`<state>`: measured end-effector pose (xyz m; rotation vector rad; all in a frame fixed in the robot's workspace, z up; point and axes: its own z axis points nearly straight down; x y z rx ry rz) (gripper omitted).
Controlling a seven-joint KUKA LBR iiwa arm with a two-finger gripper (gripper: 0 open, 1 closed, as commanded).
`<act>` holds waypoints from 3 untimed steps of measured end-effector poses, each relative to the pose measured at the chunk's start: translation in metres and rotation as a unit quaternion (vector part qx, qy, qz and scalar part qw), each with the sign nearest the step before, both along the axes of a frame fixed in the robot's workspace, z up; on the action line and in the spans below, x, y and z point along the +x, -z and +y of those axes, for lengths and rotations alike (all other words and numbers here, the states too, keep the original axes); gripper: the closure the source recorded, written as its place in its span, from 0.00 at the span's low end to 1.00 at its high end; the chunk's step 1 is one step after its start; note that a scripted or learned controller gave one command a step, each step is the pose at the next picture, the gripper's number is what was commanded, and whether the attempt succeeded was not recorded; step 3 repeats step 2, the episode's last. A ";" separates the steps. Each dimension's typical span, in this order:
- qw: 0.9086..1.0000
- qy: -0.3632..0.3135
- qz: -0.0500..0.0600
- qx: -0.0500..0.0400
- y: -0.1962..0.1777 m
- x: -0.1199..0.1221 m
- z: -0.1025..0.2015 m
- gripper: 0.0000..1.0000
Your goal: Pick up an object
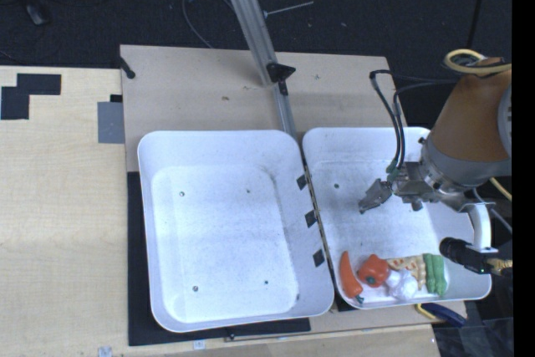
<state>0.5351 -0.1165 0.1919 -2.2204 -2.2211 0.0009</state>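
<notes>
Currently the gripper (378, 196) hovers over the right bin (351, 155), finger state unclear. Orange carrot (349, 276) lies at the bin's near edge, long axis running roughly near-far.

A tan bench (209, 92) carries two white bins side by side: the left bin (221, 230) and the right bin (351, 163), touching along a seam with black clips (310, 218). A metal rail (253, 21) slants up from the bench's far edge. Black cables (201, 21) lie on the dark floor beyond.
</notes>
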 end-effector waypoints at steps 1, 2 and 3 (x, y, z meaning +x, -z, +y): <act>1.000 -0.002 0.000 0.001 0.006 -0.010 0.082 0.00; 1.000 -0.004 0.000 0.001 0.006 -0.012 0.196 0.00; 1.000 -0.004 0.000 0.001 0.006 -0.012 0.196 0.00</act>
